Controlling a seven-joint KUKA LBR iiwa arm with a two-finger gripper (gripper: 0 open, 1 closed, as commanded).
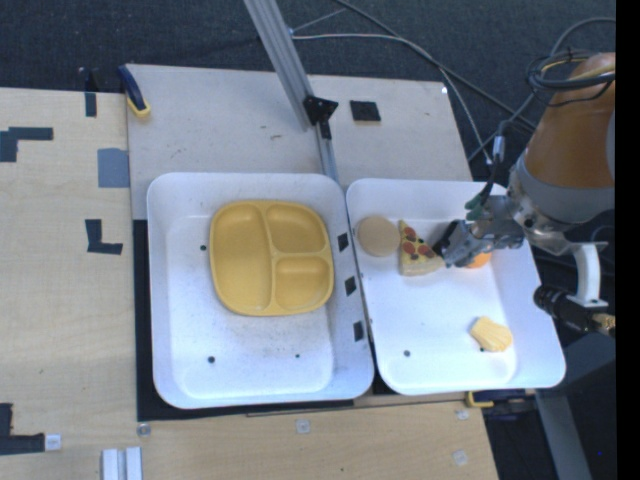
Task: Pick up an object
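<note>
The right bin holds a pizza slice, a round tan cookie, a small orange object and a yellow cheese-like chunk. My gripper hangs low over the bin's upper part, just right of the pizza slice and partly covering the orange object. Nothing can be made out between its dark fingers.
The left bin holds a yellow divided plate. A metal pole slants in from the top to a clamp at the bins' far edge. Cables run across the dark floor behind the bench.
</note>
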